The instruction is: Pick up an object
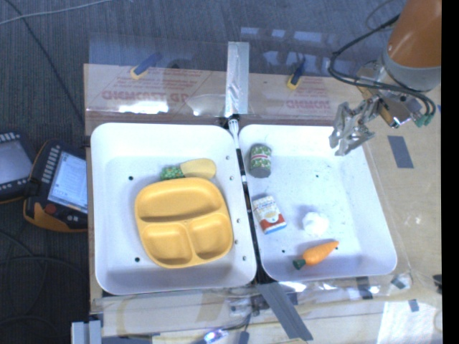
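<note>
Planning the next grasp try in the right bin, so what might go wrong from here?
The gripper hangs over the right bin's far corner, apart from every item, so a straight descent would likely close on nothing. The carton lies near the divider wall, which a finger might strike. The round white ball may roll away.

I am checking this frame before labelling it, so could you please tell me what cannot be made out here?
- Gripper, camera view: too small and blurred to tell the finger gap.
- Green item beside the yellow tray: partly hidden by the tray's rim.
- White lump in the right bin: pale against the bin, shape unclear.
- Small carton: print too small to read.
</note>
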{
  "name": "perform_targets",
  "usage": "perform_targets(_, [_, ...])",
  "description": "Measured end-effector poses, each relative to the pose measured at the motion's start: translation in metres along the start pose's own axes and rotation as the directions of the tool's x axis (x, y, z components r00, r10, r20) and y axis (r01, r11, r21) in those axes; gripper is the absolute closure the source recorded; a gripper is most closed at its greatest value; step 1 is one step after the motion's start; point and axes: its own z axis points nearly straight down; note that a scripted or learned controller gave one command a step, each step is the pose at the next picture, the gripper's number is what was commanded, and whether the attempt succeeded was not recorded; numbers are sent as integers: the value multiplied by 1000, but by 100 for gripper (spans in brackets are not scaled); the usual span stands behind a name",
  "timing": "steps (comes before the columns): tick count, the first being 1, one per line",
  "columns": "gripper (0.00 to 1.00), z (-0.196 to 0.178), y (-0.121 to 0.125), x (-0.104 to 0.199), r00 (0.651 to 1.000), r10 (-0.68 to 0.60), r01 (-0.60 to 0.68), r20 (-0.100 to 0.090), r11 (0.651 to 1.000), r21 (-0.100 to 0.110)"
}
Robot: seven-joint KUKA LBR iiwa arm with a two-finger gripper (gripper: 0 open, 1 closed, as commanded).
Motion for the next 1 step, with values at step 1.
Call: perform_targets(1, [100, -25, -47, -23, 947, -323, 323, 1, 947, 3])
